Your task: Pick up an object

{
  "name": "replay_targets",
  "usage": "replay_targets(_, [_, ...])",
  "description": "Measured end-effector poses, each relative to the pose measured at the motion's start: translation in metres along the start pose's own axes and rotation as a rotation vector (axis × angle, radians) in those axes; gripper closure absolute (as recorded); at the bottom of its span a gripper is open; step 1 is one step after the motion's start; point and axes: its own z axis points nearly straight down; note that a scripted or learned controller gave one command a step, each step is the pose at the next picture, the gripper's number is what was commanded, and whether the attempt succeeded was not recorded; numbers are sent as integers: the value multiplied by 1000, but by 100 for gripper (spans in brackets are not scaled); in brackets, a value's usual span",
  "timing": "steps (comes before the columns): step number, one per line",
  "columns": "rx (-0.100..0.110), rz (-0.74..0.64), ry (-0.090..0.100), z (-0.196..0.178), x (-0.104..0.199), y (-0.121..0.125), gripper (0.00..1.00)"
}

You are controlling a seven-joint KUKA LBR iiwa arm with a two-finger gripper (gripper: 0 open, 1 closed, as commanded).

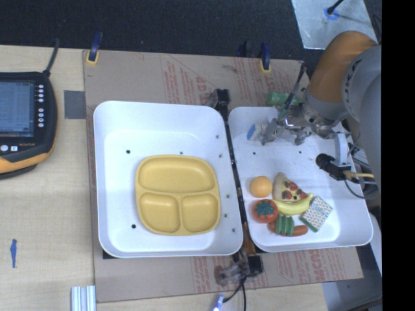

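In the right bin [350, 235], several toy foods are piled near the front: an orange ball [260, 186], a pizza slice [288, 188], a yellow banana [294, 205], a red tomato-like piece [264, 210], a green piece [284, 225] and a checkered block [316, 213]. A small blue item [251, 131] lies at the back left of that bin. My gripper [282, 137] hangs over the back of the right bin, beside the blue item and well behind the pile. Its fingers stand open with nothing between them.
The left bin [113, 173] holds a yellow divided tray [177, 194]. A teach pendant [24, 122] lies at the bench's left edge. Clamps [222, 98] sit between the bins at the back. A black cable part [331, 166] hangs over the right bin's right side.
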Motion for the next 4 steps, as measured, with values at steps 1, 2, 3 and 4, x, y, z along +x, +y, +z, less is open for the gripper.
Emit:
replay_targets(1, [-1,0,1,-47,41,-133,0])
replay_targets(2, [-2,1,1,-20,22,-27,0])
replay_targets(3, [25,8,9,-3,20,-3,0])
replay_targets(4, [29,4,7,-13,18,-4,100])
